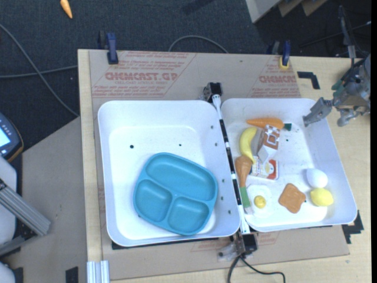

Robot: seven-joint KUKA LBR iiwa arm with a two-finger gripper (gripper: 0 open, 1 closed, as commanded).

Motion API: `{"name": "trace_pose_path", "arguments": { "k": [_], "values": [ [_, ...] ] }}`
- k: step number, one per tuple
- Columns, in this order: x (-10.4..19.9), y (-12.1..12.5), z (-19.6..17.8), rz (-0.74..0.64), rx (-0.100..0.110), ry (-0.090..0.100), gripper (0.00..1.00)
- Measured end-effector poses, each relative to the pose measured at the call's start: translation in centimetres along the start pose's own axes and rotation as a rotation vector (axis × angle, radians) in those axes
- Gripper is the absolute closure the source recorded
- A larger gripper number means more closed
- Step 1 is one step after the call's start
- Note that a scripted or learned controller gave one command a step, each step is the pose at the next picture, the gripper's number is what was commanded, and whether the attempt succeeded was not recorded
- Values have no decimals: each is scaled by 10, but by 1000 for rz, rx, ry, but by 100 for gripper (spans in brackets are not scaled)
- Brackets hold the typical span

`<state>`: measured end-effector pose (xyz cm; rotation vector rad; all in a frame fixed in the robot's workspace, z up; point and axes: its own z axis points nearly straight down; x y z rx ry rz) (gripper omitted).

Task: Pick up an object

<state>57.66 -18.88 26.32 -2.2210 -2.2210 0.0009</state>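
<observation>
- Objects to pick from are toy food pieces, all lying in the right bin [336,152]. This is one of two shallow white bins standing side by side on the counter [147,78].
- The counter top is a flat brown board printed with red lettering. A blue clamp [111,45] grips its far edge on the left, and another clamp [285,54] grips it on the right. Dark carpeted floor [147,10] lies beyond, crossed by thin cables.
- The left bin [135,122] is smooth white plastic with rounded corners. It holds a blue tray [175,193] with three compartments, set at a slant towards the near side.
- The gripper [328,115] hangs over the far right corner of the right bin. Its two grey fingers are spread apart with nothing between them, and it touches none of the food.
- A white and red carton [268,153] lies in the middle of the group, with a curved yellow banana [248,143] just beside it on the left.
- An orange carrot [265,122] with a green end lies across the far side of the group.
- An orange-brown cone-shaped piece [243,168] lies against the bin's left wall.
- A flat fried egg [258,198] and a brown toast-like piece [291,198] lie near the front.
- A white egg [316,177] and a yellow lemon [321,197] lie close together by the right wall.
- A tiny orange carrot-like piece [66,6] lies on the floor, well away.
</observation>
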Motion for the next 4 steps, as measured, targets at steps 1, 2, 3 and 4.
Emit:
{"name": "trace_pose_path", "arguments": {
  "k": [1,2,3,4],
  "values": [
    [71,-22,115,-6,13,7,0],
    [65,-10,179,1,-1,6,0],
    [65,-8,163,-1,-11,2,100],
    [134,-4,73,-9,-11,2,100]
  ]
}}
